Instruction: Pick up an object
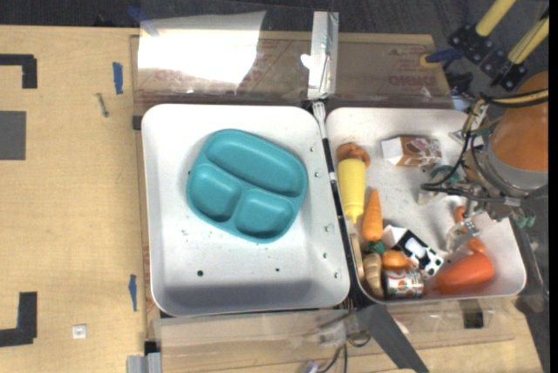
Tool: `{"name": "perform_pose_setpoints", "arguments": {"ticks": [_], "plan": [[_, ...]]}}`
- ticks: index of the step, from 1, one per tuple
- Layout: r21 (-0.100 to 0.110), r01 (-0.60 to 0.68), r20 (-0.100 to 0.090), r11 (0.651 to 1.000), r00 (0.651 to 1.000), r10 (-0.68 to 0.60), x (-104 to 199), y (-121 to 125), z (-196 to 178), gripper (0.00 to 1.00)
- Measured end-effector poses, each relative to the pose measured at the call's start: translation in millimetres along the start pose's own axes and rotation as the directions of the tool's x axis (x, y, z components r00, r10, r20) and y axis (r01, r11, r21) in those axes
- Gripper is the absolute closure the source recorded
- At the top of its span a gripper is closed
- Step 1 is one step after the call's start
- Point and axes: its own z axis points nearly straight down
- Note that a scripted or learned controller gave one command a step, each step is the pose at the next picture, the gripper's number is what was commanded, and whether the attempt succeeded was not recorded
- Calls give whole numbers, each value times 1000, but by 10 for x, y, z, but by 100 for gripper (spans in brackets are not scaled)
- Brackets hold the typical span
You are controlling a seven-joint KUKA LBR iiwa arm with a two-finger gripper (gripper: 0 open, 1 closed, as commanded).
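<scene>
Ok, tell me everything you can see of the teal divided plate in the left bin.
The teal plate is a rounded piece that looks like matte plastic, moulded into three compartments: one long one on its far side, two smaller ones nearer the camera. Nothing lies in them. It lies flat, turned at a slant, near the middle of the left bin, resting on the bin's floor, apart from the walls and from any other item.

No legible text, brand, number or sign found. The brown cardboard sheet (384, 71) behind the bins carries faint dark print along its far edge, too small to read. The small white-and-brown packet (411, 150) in the right white bin (514, 280) bears printed graphics, lettering unresolved. The small red-and-white tin (403, 283) at that bin's near edge has a label, also unreadable.
</scene>
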Motion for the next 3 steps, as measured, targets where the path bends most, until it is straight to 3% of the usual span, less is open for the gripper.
{"name": "perform_pose_setpoints", "arguments": {"ticks": [1, 2, 3], "plan": [[10, -41, 23, 999, 999, 41, 504, -83, -48, 0], [18, 225, 24, 974, 974, -226, 451, 130, -59, 0], [15, 227, 21, 974, 973, -228, 453, 144, -150, 100]]}}
